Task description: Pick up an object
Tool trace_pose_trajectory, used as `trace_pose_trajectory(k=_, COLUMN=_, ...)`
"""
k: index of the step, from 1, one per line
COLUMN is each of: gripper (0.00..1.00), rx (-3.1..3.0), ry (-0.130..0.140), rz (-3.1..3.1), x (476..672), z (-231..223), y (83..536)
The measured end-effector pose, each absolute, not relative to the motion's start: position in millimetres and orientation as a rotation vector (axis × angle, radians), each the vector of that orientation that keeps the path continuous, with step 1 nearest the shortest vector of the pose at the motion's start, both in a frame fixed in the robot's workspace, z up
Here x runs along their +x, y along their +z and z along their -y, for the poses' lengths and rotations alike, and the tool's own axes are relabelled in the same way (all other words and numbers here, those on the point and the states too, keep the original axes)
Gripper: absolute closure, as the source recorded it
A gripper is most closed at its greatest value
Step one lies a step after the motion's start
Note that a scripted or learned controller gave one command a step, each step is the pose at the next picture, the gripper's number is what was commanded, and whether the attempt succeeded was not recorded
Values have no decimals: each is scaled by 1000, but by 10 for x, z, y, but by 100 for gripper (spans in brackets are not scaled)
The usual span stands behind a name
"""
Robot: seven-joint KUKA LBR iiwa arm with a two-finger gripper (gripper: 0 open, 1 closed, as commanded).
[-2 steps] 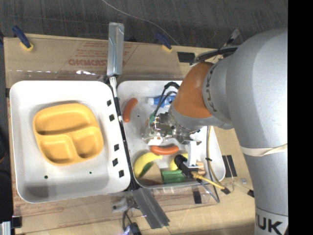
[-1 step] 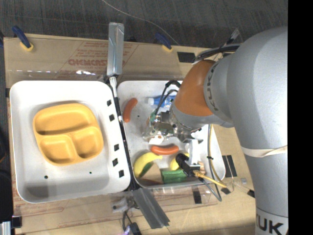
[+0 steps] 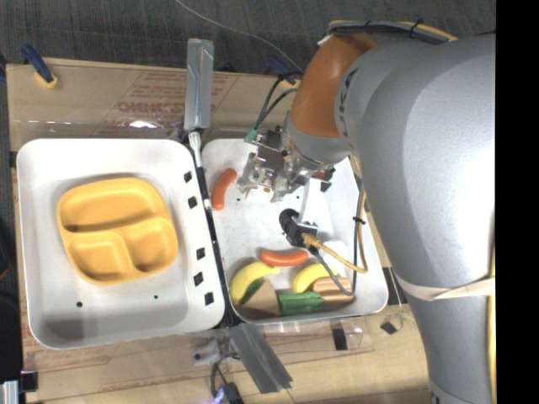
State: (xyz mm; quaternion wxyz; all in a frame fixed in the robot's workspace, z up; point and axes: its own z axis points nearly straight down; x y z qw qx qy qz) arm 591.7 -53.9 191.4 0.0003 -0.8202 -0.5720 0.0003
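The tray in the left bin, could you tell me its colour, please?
Yellow: the tray shows best in the camera view.

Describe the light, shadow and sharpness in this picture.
Camera view: even overhead light; a soft shadow darkens the left bin's lower left corner; a faint shine sits on the yellow tray; the toy food, like the banana, is fairly sharp; the near grey arm looks large and soft.

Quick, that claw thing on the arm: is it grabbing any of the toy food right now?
Gripper: hangs over the right bin beside an orange sausage; nothing shows between it, and open or closed cannot be told.
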Motion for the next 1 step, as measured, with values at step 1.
trace_pose_trajectory(k=1, gripper=100, rx=-2405, ry=2, rz=2020, x=6281, z=248, y=1957)
